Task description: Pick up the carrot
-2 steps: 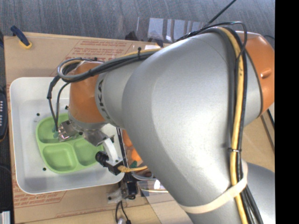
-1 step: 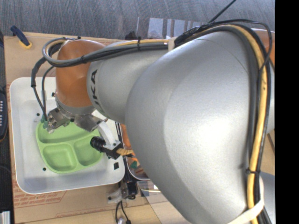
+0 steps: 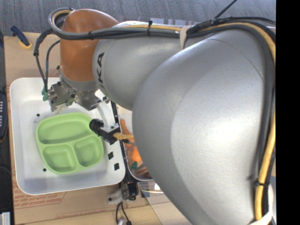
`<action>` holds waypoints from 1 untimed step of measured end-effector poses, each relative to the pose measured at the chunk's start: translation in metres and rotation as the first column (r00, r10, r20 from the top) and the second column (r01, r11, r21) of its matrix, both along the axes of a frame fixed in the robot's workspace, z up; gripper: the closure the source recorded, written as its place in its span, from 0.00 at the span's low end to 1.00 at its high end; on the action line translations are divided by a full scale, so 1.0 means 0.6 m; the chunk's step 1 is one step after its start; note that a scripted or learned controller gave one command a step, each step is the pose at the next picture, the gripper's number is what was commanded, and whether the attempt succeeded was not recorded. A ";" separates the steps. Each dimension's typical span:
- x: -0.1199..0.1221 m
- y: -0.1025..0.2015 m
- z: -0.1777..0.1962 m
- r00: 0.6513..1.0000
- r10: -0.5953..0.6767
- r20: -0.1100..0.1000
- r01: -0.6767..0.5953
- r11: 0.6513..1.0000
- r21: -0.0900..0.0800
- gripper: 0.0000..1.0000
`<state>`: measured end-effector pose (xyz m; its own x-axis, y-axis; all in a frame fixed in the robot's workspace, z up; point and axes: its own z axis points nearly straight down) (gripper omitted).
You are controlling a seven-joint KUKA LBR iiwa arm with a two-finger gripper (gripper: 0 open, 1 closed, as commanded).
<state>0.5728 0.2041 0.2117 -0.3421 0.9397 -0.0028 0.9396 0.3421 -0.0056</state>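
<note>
In the camera view, the pincer (image 3: 58, 97) hangs over the left bin's (image 3: 18, 125) far edge; whether it is clenched or released I cannot tell. The carrot (image 3: 132, 154) lies in the right bin, toward the arm's (image 3: 197, 116) side, mostly hidden.

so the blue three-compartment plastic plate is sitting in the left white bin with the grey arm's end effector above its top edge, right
Not quite: the three-compartment plastic plate is light green, not blue. The camera view shows it lying in the left white bin, with the grey arm's end effector above its top edge, as you said.
</note>
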 end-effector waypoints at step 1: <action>-0.008 -0.100 0.097 0.990 -0.140 0.001 0.140 0.990 0.000 1.00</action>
